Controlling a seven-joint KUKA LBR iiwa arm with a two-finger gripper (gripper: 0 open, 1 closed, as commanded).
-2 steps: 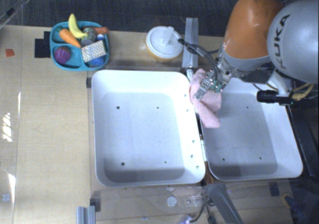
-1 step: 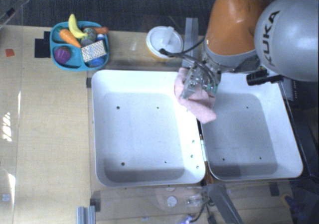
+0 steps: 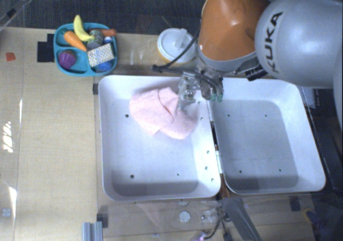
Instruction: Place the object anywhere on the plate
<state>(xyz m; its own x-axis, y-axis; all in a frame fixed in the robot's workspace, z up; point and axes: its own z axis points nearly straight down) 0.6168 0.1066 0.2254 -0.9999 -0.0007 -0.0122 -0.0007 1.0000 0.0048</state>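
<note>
A crumpled pink cloth (image 3: 161, 112) lies in the upper middle of the left white bin (image 3: 118, 170). My gripper (image 3: 188, 97) hangs over the cloth's right edge, close to the wall between the two bins, and seems to touch the fabric there. The arm's orange band and grey wrist cover the area above it. A blue divided plate (image 3: 84, 48) sits on the bench beyond the left bin's far left corner, holding a toy banana, a carrot, a purple piece and other small items.
The right white bin (image 3: 268, 175) lies beside the left one, under the arm. A white and yellow cup (image 3: 174, 44) stands just behind the left bin's far edge. A wooden bench top (image 3: 48, 143) stretches to the left.
</note>
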